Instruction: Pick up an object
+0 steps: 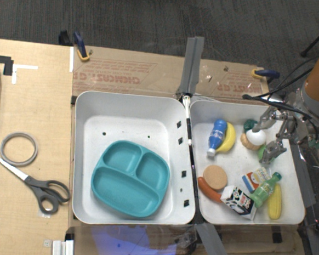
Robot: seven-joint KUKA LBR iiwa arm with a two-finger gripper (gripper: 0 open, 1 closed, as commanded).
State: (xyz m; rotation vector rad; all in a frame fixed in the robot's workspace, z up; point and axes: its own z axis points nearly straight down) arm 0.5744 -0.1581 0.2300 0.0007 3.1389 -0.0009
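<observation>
The milk carton (238, 201) lies nearest me, at the right bin's (197, 207) front edge. Left to right there: blue bottle (216, 136), banana (229, 137), then a small white egg-like ball (254, 138) near the back right corner. It looks light, hard and slippery; best pinched across its middle. The gripper (269, 136) hangs released, fingers spread, one fingertip just beside the ball, grasping nothing.

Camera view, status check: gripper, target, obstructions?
Two-finger gripper open, holding nothing, over right white bin. Nearest: white egg-shaped toy, untouched. Blue plastic bottle and yellow banana alongside, not blocking.
</observation>
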